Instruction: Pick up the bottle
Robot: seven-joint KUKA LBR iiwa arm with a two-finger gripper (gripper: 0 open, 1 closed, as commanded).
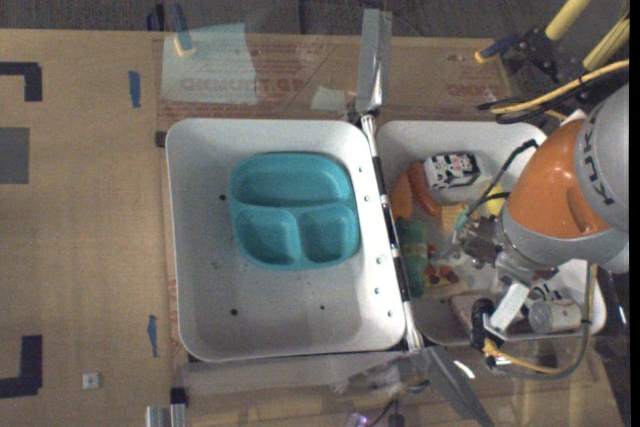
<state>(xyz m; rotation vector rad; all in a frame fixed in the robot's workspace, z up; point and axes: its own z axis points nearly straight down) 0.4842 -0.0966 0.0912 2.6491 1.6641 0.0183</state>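
Observation:
A green, elongated object that looks like the bottle (412,248) lies along the left wall of the right bin (400,137). The gripper (474,243) hangs low over the middle of that bin, just to the right of the green object. The grey and orange arm hides much of the bin's right half. I cannot make out anything held in the gripper.
An orange item (408,195) and a white black-spotted carton (450,171) lie at the back of the right bin, with a yellow piece (451,215) and small colourful bits (436,270) nearby. The left bin (200,305) holds a teal divided plate (293,207).

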